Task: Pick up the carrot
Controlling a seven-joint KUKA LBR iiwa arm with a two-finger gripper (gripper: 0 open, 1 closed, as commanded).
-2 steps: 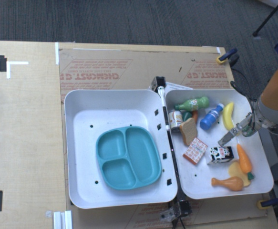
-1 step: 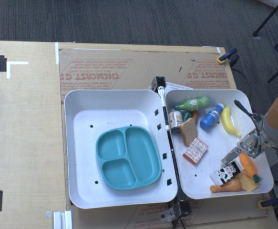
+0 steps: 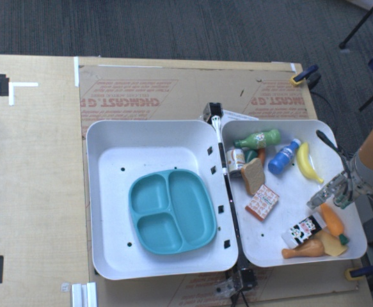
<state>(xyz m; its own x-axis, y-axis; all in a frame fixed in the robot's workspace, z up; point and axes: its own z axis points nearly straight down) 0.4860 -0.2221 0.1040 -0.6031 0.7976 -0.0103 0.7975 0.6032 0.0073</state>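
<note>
Carrot (image 3: 332, 220) lying in right bin (image 3: 356, 171), near edge; my gripper (image 3: 330, 194) just above it, finger state indeterminable.

The carrot (image 3: 332, 219) lies crowded near the right bin's (image 3: 272, 251) right wall, a milk carton (image 3: 303, 230) and a drumstick (image 3: 309, 249) just beside it; bare floor opens between it and the cracker box (image 3: 262, 202).

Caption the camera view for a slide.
Tool hovers just above the carrot in the right bin; a blue tray sits in the left bin.
</note>
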